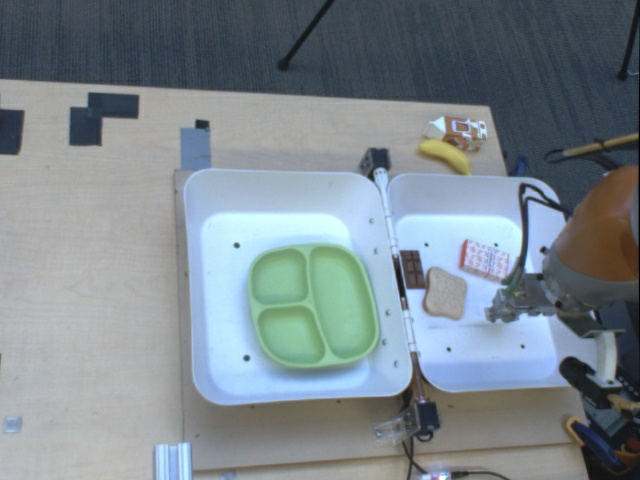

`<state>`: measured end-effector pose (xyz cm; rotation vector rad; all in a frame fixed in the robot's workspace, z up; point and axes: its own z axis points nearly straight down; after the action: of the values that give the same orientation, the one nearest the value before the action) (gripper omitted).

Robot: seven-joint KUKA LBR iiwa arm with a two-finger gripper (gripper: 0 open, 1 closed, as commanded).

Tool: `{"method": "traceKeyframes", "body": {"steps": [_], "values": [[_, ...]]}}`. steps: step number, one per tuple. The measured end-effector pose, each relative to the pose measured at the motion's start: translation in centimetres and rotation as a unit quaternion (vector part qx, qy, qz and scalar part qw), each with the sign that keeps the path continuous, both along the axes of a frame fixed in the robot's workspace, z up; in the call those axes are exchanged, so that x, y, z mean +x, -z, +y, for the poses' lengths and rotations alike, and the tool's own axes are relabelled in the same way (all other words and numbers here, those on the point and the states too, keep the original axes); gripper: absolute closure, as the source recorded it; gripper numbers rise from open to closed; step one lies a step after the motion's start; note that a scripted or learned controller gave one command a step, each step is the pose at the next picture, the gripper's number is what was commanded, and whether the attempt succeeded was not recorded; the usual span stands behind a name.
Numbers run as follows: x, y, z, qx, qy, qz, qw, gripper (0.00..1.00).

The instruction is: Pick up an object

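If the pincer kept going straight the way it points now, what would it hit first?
Probably the bread slice: the pincer points left across the right bin, and the bread lies next in that line. Height is unclear, so it might pass above.

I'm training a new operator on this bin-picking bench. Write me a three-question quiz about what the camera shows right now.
1. True or false: the green tray lies in the right bin.
2. Which item lies nearest the gripper? A) bread slice B) banana C) chocolate bar
3. Fill in: the banana lies ____ the bins, on the bench.

Key: 1 false, it lies in the left bin. 2 A. 3 outside.
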<state>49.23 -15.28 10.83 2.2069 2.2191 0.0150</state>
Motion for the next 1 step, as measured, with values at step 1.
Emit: {"method": "traceKeyframes", "body": {"steps": [1], "values": [[0.00,0.00,0.00,0.0000,0.000,0.000,1.0000,0.00]]}}
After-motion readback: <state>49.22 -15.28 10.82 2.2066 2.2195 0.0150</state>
